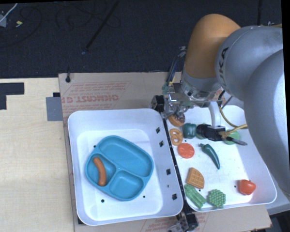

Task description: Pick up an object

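Gripper (176, 111) above pretzel (175, 135) – I cannot tell its jaw state; bin wall (166, 136) may block me.

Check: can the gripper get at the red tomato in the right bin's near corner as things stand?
Probably yes. The tomato sits alone on bare bin floor, apart from the green round piece beside it, with nothing lying over it. The gripper is at the bin's far left corner, so the arm would have to cross the bin.

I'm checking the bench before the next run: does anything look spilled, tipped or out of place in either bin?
Nothing stands out. The blue tray sits flat in the left bin with a sausage in one compartment; the toy foods lie loose in the right bin.
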Robot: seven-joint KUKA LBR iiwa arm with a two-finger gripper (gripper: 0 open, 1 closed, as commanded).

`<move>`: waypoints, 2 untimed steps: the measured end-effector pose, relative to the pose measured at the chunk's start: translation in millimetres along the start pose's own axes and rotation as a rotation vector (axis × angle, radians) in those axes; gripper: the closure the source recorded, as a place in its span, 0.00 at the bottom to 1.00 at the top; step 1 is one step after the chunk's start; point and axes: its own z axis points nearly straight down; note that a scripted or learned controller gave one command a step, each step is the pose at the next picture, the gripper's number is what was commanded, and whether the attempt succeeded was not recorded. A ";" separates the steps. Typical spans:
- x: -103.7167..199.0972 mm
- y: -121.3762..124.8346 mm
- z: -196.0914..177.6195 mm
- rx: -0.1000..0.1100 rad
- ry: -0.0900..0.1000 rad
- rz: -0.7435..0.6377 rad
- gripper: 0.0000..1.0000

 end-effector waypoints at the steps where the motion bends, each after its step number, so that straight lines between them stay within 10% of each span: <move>1: -5.3 -6.2 3.7 0.003 0.000 0.002 1.00; 2: -11.9 -0.7 -13.6 0.000 0.000 0.001 1.00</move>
